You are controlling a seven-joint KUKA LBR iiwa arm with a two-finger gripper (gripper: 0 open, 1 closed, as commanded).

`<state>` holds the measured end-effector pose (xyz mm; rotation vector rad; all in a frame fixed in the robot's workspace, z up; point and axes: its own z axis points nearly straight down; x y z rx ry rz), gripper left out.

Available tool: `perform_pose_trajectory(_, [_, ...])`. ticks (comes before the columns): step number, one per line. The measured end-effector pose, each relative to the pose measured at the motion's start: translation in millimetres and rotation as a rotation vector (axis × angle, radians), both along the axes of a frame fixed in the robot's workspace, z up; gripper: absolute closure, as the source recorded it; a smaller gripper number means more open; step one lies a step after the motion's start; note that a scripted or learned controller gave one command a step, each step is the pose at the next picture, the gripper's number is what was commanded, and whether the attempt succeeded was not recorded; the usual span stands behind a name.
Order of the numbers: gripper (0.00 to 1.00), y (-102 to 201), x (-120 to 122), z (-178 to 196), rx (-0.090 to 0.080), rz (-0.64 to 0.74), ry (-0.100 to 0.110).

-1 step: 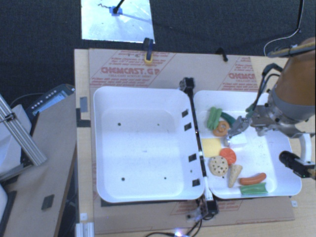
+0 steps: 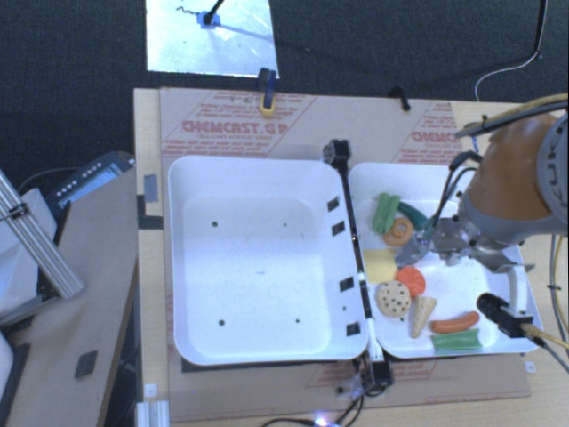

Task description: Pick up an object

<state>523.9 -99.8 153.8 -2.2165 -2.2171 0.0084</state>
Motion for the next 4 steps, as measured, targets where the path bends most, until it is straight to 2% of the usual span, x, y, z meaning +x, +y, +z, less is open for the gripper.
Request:
perform_pose_trajectory(1, [0.00, -42.3, -39.8, -73.7, 0.000, -0.005, -0.003])
perform_pose_trajectory(2, [1.00, -39.0, -35.8, -60.0, 0.001, 0.002, -0.010])
perform_pose_trajectory(3, [1.00, 17.3, 53.3, -39.6, 0.000, 0.010, -0.017])
perform_pose_trajectory(4, [1.00, 16.9, 51.9, -70.8, -0.001, 0.004, -0.008])
